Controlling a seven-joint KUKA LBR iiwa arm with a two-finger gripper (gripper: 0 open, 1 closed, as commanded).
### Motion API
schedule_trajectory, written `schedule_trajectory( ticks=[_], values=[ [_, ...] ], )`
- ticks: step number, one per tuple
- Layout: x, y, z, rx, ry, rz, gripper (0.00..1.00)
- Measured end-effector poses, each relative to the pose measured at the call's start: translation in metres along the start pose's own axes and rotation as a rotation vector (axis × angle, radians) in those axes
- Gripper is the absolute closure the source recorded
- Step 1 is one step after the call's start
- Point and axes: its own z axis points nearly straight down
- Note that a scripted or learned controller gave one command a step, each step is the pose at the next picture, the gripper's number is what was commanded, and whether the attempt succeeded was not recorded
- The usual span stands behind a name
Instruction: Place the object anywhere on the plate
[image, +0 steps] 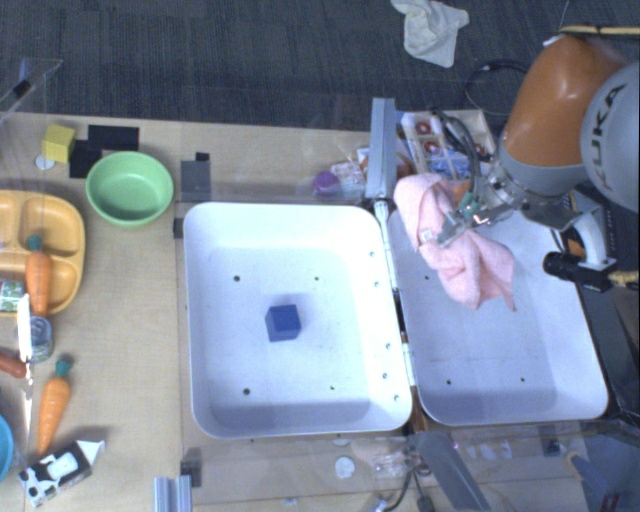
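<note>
A pink cloth (468, 262) hangs bunched in the upper part of the right bin (520, 390), its top pulled up toward my gripper (452, 222). The fingers are pinched into the cloth's upper fold, and the fabric drapes down and to the right below them. A small blue cube (284, 321) sits alone near the middle of the left bin (250, 400). A yellow divided plate (55, 220) lies on the bench at the far left, outside both bins, with a toy carrot (37, 282) on it.
A green bowl (129, 187) stands beyond the left bin's far-left corner. A second carrot (53, 400) and small toys lie along the left edge. Clutter and cables (440, 135) crowd the far side of the right bin. A white rag (430, 28) lies on the floor beyond the bench.
</note>
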Motion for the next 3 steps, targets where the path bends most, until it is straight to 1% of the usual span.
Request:
schedule_trajectory(
  ticks=[1,2,3],
  values=[
    [0.095,0.099,0.023,0.002,0.004,-0.121,1.00],
    [0.166,0.079,0.018,0.002,0.005,-0.350,1.00],
    [0.232,0.119,0.051,0.002,0.006,-0.526,1.00]
  ],
)
